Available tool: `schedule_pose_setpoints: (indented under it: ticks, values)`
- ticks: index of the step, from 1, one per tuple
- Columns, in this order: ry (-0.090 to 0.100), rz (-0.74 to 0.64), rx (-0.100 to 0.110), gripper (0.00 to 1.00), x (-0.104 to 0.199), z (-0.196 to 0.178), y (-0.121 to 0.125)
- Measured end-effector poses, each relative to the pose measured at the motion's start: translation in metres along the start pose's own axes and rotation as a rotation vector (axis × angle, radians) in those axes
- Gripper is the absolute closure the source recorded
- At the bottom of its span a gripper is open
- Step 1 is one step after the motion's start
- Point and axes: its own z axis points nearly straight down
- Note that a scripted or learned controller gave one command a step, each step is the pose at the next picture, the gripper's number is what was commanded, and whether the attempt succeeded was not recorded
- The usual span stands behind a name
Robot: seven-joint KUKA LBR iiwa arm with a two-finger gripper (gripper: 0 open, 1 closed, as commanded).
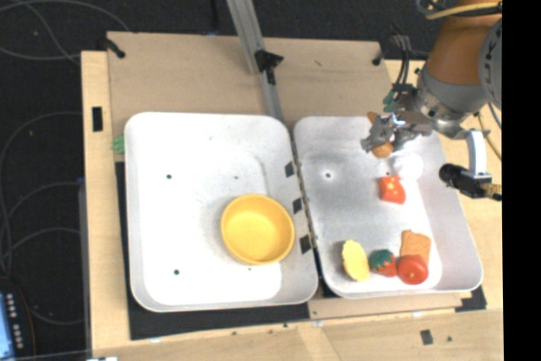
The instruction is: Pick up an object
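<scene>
- Dark carpet strewn with cables surrounds a pale wooden table (194,72) carrying two shallow white bins side by side, with a slanted metal pole (241,4) rising behind them.
- Landmark for everything below: the right bin (338,148), which holds all the loose toys; the left bin (186,156) beside it carries a yellow bowl (257,229).
- At the right bin's far edge, the grey-and-orange arm (461,55) lowers its hand (385,135) over a small orange-brown object (383,150), which shows just beneath the hand's tip.
- Whether the hand is spread or closed cannot be told from this angle, nor whether it grips that small object; contact looks likely but is not confirmed.
- Toward the middle of the right bin lies a red-orange block (392,190), near the hand but apart from it.
- Along the right bin's near edge cluster a yellow lemon-like piece (356,259), a small green piece (381,259), a red tomato-like toy (412,269) and an orange wedge (415,243).
- Likely risk: the orange-brown object is small and sits close to the bin's far wall, so a slightly off-centre closure could squeeze it sideways and send it skidding along the smooth floor.
- Second risk: a shallow pinch on its top could let it drop on the lift, perhaps onto the red-orange block.
- Third risk: descending too far would press the hand against the bin floor and shift the bin.
</scene>
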Motion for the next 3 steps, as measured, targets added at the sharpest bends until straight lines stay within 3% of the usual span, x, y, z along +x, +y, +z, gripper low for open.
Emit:
schedule_pose_setpoints:
  ticks: [1,3]
  values:
    - [0.0,-0.001,0.001,1.0,-0.001,-0.054,0.002]
    - [0.002,-0.003,0.008,1.0,0.104,-0.053,-0.005]
